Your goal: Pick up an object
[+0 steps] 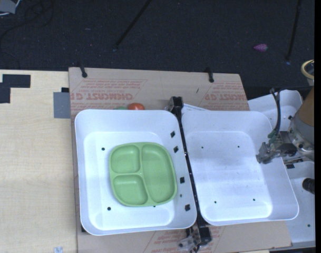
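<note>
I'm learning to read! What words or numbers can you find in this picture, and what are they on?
Red print on the cardboard sheet behind the bins, left of centre: upside down and too blurred to read for sure.
Red print on the same sheet, further right: also upside down and too blurred.
Red print on the sheet's front edge, below the bins: too small to read.
The green divided plate: no writing.

This is a robotics lab or test cell, not a home. Two shallow white plastic bins sit side by side on a sheet of brown printed cardboard, laid on a pale wooden table. Black cables trail over the dark carpeted floor behind, and black tape marks are stuck to the table, as on a fixed experimental rig
</note>
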You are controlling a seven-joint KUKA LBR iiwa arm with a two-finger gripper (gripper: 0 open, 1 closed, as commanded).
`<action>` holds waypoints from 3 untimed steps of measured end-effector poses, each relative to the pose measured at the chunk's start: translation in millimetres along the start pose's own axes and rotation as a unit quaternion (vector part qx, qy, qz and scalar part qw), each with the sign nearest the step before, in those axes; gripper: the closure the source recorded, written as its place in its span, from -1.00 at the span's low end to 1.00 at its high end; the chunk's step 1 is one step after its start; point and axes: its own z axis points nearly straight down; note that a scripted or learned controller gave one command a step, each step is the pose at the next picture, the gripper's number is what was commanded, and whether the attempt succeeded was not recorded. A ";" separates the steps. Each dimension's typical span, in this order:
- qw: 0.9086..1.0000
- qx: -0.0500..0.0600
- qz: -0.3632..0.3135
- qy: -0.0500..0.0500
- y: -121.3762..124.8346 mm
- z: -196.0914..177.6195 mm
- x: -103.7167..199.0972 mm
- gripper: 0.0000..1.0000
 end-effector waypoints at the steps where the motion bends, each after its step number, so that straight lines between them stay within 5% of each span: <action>1: 1.000 -0.001 -0.003 0.000 0.7 -62.2 -6.4 1.00; 2: 1.000 0.000 -0.003 0.000 1.3 -95.2 -7.1 1.00; 3: 1.000 0.002 -0.005 0.002 0.8 -87.3 51.8 1.00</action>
